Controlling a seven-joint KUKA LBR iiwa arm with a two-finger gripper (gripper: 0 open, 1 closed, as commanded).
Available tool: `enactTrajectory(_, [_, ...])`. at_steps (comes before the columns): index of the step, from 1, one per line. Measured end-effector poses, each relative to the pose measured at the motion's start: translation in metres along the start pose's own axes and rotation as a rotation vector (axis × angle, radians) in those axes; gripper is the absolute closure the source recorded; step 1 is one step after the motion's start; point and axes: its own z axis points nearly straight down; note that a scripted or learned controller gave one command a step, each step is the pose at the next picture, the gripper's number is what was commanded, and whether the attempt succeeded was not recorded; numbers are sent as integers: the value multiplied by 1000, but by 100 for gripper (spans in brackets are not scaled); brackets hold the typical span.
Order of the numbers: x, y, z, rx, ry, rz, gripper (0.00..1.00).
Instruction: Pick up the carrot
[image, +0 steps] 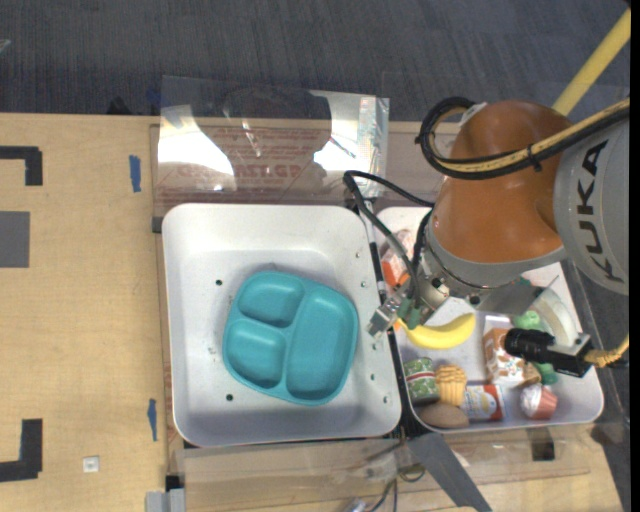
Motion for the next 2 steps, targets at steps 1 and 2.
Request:
enactTrajectory(1, [-21, -5, 52, 1, -1, -318, 100])
enactTrajectory(2, [-55, -40, 43, -3, -4, -485, 100])
